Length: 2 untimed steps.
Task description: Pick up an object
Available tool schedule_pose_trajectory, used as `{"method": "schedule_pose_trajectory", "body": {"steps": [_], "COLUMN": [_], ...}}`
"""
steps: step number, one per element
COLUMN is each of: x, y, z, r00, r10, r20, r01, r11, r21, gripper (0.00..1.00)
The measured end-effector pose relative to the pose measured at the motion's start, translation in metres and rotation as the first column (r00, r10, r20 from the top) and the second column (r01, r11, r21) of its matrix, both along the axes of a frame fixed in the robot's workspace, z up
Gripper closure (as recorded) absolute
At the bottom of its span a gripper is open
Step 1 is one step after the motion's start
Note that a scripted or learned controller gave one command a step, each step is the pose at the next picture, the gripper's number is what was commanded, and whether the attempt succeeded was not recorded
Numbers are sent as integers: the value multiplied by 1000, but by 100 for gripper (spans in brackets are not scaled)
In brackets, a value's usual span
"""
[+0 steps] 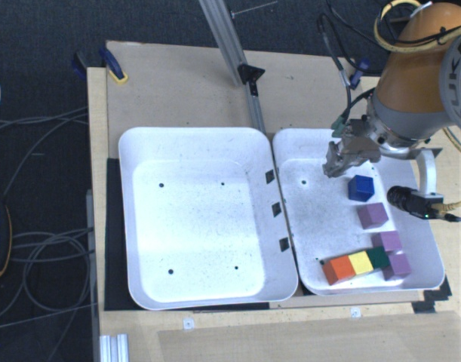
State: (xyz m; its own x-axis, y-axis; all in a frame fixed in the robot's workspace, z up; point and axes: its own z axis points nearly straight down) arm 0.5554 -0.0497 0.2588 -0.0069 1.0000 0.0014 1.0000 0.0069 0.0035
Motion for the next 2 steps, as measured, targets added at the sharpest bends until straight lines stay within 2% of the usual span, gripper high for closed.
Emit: {"method": "schedule_pose_trajectory", "body": {"steps": [2], "x": [42], "y": [94], "z": [8], "r00": [1000], "r10": [0], "r20": [0], "r01": [0], "r11": [1000], "r21": [1], "gripper": [100]}}
